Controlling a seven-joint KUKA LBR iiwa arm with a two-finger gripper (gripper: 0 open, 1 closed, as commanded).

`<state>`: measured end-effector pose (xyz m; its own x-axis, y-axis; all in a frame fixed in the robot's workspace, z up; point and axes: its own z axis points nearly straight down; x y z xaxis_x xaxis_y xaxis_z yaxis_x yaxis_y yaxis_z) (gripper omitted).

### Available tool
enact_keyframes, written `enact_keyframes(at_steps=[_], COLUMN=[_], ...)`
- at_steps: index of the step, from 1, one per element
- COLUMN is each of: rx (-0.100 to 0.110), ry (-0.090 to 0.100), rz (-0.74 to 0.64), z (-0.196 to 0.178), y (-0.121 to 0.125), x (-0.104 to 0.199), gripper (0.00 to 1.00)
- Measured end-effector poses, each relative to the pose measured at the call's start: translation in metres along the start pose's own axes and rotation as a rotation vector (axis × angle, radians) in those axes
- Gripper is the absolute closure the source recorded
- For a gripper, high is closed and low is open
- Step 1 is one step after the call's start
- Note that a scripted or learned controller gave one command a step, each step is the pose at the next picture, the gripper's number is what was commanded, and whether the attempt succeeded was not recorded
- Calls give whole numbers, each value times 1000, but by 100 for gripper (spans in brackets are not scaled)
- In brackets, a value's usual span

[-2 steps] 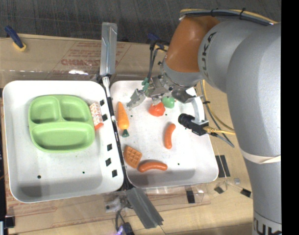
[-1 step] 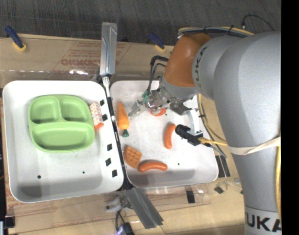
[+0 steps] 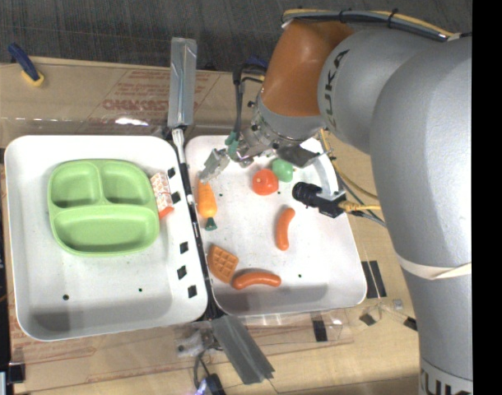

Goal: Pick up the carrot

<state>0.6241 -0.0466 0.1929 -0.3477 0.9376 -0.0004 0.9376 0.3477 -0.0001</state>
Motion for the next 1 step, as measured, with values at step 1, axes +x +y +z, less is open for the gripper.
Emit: enact_keyframes(at_steps=[1], rx=[3], ry=[0], rz=[132], z=[29], y=[-16], x=[-58], gripper=[0])
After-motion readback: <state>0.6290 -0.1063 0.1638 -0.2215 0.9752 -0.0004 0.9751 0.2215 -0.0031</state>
